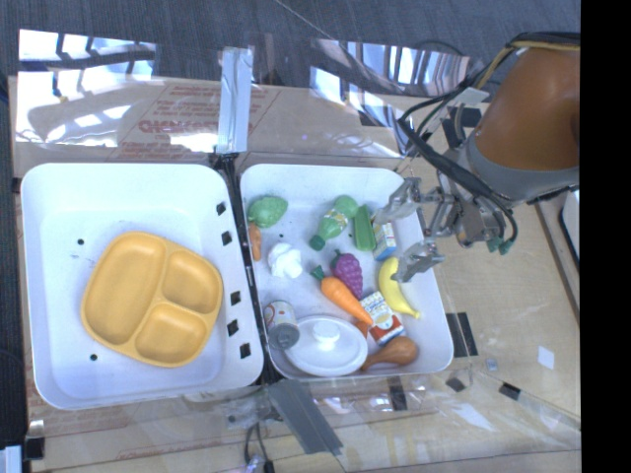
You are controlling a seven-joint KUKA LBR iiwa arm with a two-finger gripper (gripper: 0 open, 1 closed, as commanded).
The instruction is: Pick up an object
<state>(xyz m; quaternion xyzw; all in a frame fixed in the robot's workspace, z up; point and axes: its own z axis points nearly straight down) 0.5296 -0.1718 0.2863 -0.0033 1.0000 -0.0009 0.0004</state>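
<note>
1. I have the gripper (412,227) at the right rim of the right bin (325,177), reaching in from the right. The jaws stand open, one finger up near the rim's upper part and the other lower, close to the banana (394,288), with nothing between them. I judge it is posed for a descent, not a carry.
2. The task names no particular object, so anything in the right bin would serve. The banana lies against the right wall, just under the lower finger, and is the likeliest target from here.
3. The bin is crowded, which is why the approach matters. The carrot (343,297) lies diagonally at the middle, with the purple grapes (347,267) just above it and a small printed packet (379,310) at its lower end.
4. A white bowl (323,344) sits at the lower edge with a small can (281,320) to its left and a brown pear-shaped piece (392,354) to its right.
5. Green toy vegetables (345,221) cluster at the top, a lettuce-like piece (266,210) sits at the upper left, and a white garlic-like piece (285,260) below it.
6. The left bin (49,205) holds a yellow divided plate (150,298), well apart from the arm.
7. My worry: the banana hugs the wall, so one finger may strike the rim.
</note>
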